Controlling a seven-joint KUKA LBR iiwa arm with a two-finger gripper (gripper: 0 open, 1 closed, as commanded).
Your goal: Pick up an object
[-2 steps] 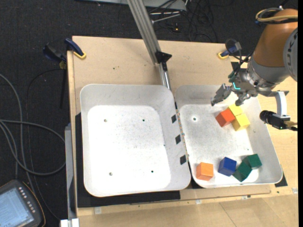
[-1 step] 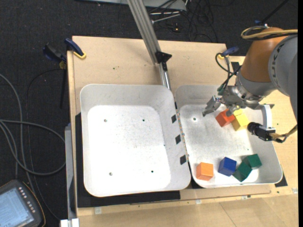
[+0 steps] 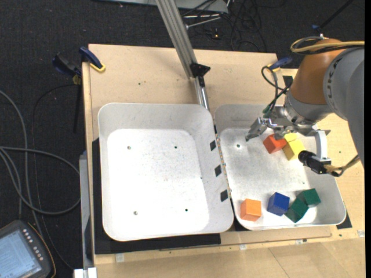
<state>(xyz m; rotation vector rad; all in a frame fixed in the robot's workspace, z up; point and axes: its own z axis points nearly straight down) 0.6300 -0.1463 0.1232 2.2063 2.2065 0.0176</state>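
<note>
We find the gripper (image 3: 272, 133) low in the right bin (image 3: 243, 165) beside the red block (image 3: 273, 143), jaw state indeterminable, nothing visibly lifted, pick outstanding.

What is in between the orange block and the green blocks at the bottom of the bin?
A blue block. In the camera view it sits in the row along the right bin's near edge, with the orange block on its left and two green blocks on its right.

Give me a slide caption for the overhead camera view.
KUKA arm's tool hovers over red block and yellow block in the right bin.
</note>
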